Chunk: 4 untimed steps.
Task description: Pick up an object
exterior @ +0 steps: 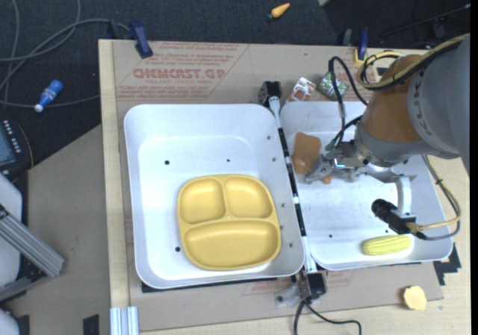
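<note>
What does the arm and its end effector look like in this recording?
The arm is bulky, rounded and grey, with an orange band above the wrist. Black and yellow cables loop around that band. The end effector is a small grey metal assembly, too blurred for finer detail.

A yellow divided plate lay in the left bin. The tabletop was brown board printed with red lettering, and a blue clamp gripped its far edge. On the dark floor beyond it lay a small orange piece, and to the left a blue and white bottle beside grey cables. A yellow lump sat near the tabletop's front right corner.
</note>
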Tool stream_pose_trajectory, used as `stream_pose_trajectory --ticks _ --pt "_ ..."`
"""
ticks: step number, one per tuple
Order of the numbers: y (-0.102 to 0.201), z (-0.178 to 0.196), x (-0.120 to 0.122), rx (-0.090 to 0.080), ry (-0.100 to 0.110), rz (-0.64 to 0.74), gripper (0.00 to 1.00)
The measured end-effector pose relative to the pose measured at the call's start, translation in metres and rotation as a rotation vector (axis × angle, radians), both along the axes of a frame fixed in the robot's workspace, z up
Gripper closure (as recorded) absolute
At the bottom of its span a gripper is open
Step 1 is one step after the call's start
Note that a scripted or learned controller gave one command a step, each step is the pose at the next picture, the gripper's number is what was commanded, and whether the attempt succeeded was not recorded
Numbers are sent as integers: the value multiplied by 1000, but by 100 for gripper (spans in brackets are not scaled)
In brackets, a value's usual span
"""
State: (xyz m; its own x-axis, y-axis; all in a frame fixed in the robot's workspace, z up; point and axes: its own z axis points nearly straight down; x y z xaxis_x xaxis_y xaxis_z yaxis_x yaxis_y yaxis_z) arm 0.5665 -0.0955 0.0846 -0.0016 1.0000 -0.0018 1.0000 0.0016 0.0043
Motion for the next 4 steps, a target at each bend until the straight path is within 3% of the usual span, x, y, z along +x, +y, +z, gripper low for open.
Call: stream_pose_trajectory --ticks 1,2,3,4 --pt "-5 0 52 0 -1 1 0" --pt "2 0 91 -1 14 3 0" --pt "2 12 92 -1 4 1 100" --pt "-15 12 20 3 12 -5 100"
